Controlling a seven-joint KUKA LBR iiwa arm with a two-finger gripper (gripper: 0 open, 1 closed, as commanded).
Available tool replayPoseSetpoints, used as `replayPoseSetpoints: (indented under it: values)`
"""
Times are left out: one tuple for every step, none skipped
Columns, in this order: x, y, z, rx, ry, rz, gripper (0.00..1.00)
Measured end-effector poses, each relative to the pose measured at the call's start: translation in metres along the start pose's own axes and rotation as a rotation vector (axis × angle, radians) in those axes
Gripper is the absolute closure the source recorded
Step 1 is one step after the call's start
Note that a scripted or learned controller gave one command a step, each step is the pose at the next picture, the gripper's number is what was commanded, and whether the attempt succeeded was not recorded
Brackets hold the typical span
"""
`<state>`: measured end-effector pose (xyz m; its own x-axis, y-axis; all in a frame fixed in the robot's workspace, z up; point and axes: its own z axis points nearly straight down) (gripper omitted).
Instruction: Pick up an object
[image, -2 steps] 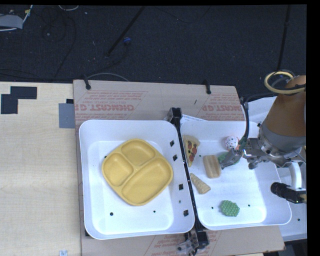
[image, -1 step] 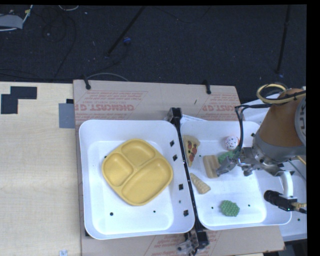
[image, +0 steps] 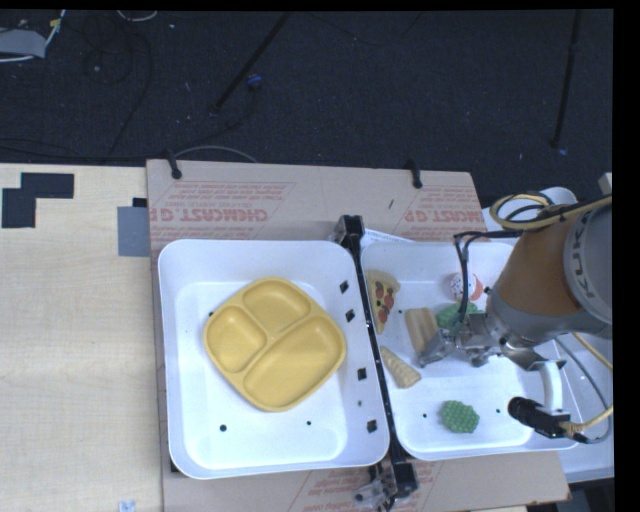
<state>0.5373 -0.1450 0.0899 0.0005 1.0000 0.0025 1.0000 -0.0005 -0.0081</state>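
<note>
The arm (image: 545, 280), grey with a broad orange band above the wrist, reaches in from the right over the right-hand shallow white bin (image: 430, 440). Its metal two-finger hand (image: 438, 348) hangs low near the middle of that bin, pointing left. The view is too small and cluttered to tell how far the hand is open, and nothing can be made out between its tips.

Just up and to the left of the hand lies a tan rectangular block (image: 421, 326), close to the hand; whether they touch cannot be told. Below and to the left of the hand, a pale yellow wedge like a cheese slice (image: 401, 368) lies against the bin's left side. Farther left and above, a small slice-of-pizza toy (image: 381, 297) rests near the divider. Below the hand, well apart, sits a round, bumpy green object (image: 460, 416). Behind the hand, partly hidden by the wrist, a green piece (image: 452, 316) and a white ball with red marks (image: 462, 287) show.

Far to the hand's left, the left white bin (image: 190, 400) holds a yellow plastic plate with three compartments (image: 275, 343). Both bins stand on a cardboard sheet (image: 300, 205) on the table (image: 70, 350).
</note>
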Motion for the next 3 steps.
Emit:
replayPoseSetpoints:
  values:
    - [-0.001,0.0,-0.013,-0.002,-0.001,0.004,1.0]
    - [-0.006,-0.003,-0.056,-0.009,-0.003,0.004,1.0]
    - [-0.006,0.0,-0.098,-0.009,-0.003,-0.002,1.0]
